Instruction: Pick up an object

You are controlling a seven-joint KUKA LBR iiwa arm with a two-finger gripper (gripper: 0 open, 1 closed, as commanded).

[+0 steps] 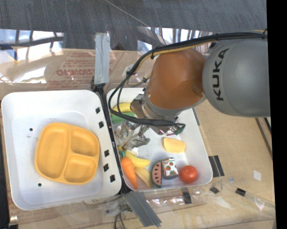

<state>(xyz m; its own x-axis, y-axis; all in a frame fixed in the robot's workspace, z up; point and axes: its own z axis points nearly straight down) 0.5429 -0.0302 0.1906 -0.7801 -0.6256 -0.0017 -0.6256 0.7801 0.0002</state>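
Observation:
The arm's orange band and wrist hang over the right bin (205, 157), hiding much of its upper half. Below the wrist my gripper (130, 136) reaches down to the bin's left side, among toy food. Under it lie a yellow banana-like piece (137, 160), an orange carrot (129, 171) and a pale yellow wedge (143, 175). A watermelon slice (157, 173), a small patterned box (169, 168) and a red tomato (188, 174) sit along the front. A yellow slice (174, 145) lies mid-bin. Another yellow item (123, 107) and something green (115, 118) peek out at the upper left.
The left bin (15, 112) holds a yellow three-compartment tray (67, 152). A taped divider with black clips (104, 132) separates the two bins. Cardboard and plastic sheeting lie behind the bins.

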